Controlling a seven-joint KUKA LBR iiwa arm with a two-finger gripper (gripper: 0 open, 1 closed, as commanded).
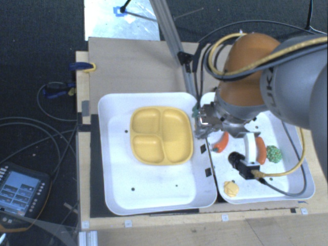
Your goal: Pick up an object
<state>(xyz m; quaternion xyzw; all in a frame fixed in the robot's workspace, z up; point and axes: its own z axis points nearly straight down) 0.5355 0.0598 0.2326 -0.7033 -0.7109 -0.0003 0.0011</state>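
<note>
My gripper hangs below the big orange wrist, over the left edge of the right bin. Its tip is half hidden by the wrist. An orange carrot-like piece lies just to its lower right, close to it, and nothing shows as held. A second orange piece lies further right, next to a green broccoli piece. A small yellow lumpy object rests near the front of the right bin.
In the left bin a yellow divided plate takes up the middle. The arm covers much of the right bin's back half. Cables trail over the bin's right side.
</note>
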